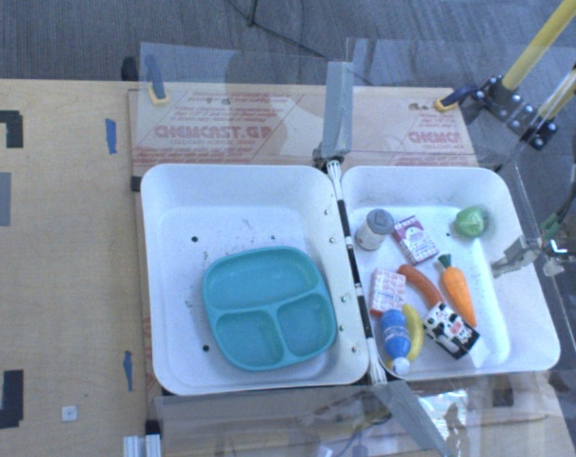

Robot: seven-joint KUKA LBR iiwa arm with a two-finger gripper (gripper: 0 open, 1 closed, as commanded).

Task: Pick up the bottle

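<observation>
The camera view looks down on a desk (59, 284) carrying two shallow white bins side by side. The left bin (173, 208) holds a teal divided plate (267, 305). The right bin (497, 208) holds the clutter: a grey-capped small can (374, 228), a pink carton (416, 239), a green ball-like item (470, 222), a carrot (457, 289), a sausage-shaped piece (420, 285), a pink-and-white packet (387, 291), a banana (413, 332) and a black-and-white patterned carton (450, 330).

The bottle (395, 339), blue-bodied with a white cap, lies on its side near the front-left corner of the right bin, close to the divider between the bins. The banana is touching or just beside it on its right, and the packet sits just behind it. Its long axis runs roughly front to back in the bin, with the cap pointing toward the near rim.

At the bin's right edge a metallic part, probably the gripper (527, 252), sits well apart from the bottle; whether the jaws are wide or narrow cannot be told. Judged from this, nothing of the pick is done: approach, grasp and lift all remain.
</observation>
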